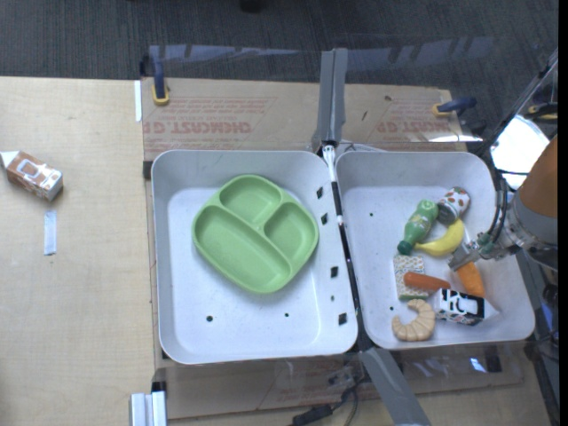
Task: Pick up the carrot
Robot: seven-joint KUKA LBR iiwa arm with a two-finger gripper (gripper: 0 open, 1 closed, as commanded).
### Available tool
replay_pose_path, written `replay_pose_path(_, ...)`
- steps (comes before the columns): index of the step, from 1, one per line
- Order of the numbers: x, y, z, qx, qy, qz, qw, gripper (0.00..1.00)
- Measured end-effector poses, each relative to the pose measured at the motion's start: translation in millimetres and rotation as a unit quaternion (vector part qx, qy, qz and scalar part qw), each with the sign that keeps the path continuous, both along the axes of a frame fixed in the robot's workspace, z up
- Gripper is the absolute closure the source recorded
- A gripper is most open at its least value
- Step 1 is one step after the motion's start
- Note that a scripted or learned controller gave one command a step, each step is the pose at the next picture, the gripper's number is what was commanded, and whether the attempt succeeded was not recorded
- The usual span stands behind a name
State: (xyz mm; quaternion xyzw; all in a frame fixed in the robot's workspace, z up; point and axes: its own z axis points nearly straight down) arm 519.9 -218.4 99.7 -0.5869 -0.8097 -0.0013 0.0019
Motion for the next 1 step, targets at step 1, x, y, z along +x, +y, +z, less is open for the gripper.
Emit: replay_pose_path(1,11.1,61.8,101.9,-0.0026,-0.001,-0.007,1.0000,1.00)
